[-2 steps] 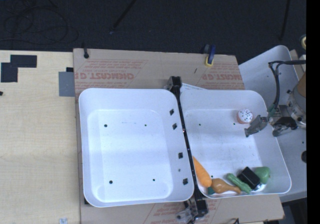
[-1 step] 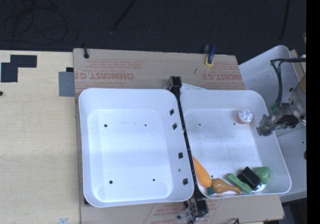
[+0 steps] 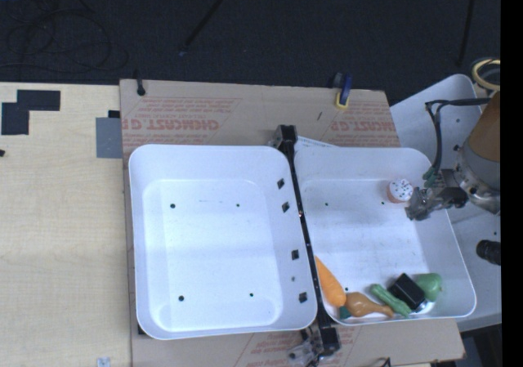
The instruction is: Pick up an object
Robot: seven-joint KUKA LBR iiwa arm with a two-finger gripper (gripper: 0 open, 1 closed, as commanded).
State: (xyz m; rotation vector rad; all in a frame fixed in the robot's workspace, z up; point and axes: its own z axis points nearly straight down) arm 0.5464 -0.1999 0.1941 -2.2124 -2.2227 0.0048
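Observation:
The right bin [image 3: 368, 234] holds several small objects. A white dotted ball [image 3: 400, 190] lies near its far right side. Along the near edge sit an orange carrot-like piece [image 3: 328, 280], a tan piece [image 3: 364, 304], a green stick [image 3: 389, 298], a black block [image 3: 406, 290] and a green rounded piece [image 3: 429, 284]. My gripper [image 3: 420, 205] hangs over the right bin's right side, just right of and slightly nearer than the dotted ball. Nothing shows in its grasp.
The left bin [image 3: 212, 243] stands beside the right one, with a black divider [image 3: 298, 226] between them. Both rest on cardboard [image 3: 245, 116]. The arm [image 3: 482, 161] and its cables come in from the right.

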